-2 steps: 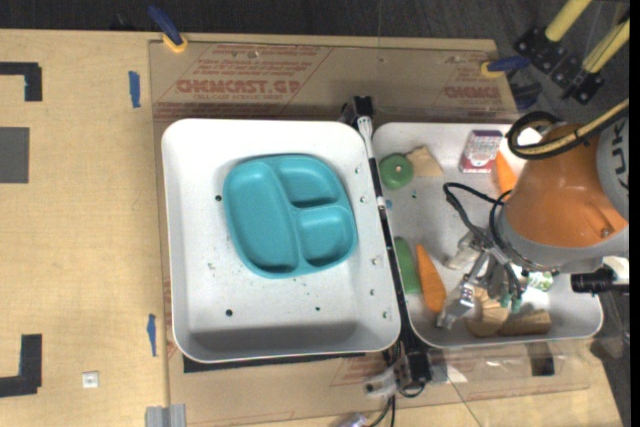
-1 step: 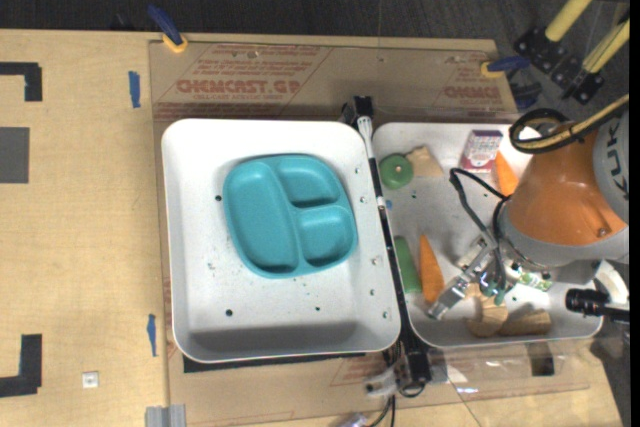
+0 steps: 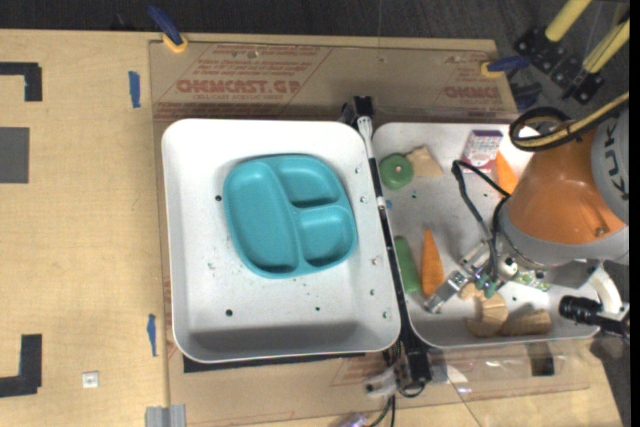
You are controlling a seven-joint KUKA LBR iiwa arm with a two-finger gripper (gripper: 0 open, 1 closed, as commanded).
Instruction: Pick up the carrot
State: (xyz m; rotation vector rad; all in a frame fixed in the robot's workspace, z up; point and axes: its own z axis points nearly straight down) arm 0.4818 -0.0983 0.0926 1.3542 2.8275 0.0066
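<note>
On the desk (image 3: 80,215) we count two white bins (image 3: 200,315); one slim orange carrot (image 3: 431,262) lies in the right bin, gripper (image 3: 447,290) beside it, fingers apart.

The grey arm (image 3: 585,215) reaches in from the right, orange band uppermost, wrist angled down and leftward. Its gripper (image 3: 440,295) hangs low at the near right, fingers slightly parted.

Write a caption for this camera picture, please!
Gripper hovers beside the carrot in the right bin.
</note>
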